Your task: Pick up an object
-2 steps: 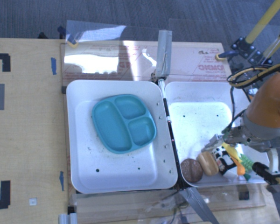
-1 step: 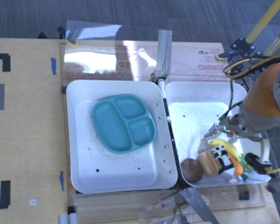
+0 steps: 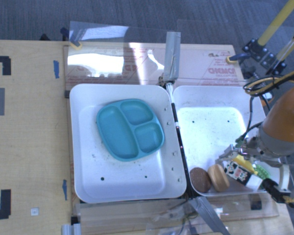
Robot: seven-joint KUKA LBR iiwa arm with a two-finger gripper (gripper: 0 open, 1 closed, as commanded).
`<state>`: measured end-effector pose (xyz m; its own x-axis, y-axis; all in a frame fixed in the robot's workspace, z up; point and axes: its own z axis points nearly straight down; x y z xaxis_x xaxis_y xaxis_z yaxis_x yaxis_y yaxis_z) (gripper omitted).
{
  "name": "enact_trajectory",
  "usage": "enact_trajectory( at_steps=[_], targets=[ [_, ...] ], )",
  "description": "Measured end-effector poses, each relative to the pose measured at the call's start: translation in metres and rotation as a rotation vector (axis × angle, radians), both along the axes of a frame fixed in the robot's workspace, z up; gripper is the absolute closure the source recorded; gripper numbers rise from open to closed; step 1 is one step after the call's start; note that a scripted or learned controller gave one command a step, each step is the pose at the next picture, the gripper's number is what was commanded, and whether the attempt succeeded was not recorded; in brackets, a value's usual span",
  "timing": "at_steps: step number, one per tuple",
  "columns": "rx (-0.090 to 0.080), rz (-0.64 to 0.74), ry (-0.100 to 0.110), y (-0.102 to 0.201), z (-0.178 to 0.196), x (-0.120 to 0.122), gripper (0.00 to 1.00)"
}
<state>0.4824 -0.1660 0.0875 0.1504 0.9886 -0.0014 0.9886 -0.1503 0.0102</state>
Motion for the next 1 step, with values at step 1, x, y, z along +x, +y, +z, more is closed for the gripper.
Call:
enact_trajectory(
  at_steps=[1],
  targets=[
    [0.0, 0.0, 0.0, 0.0, 0.0001, -0.0001, 0.0]
  ],
)
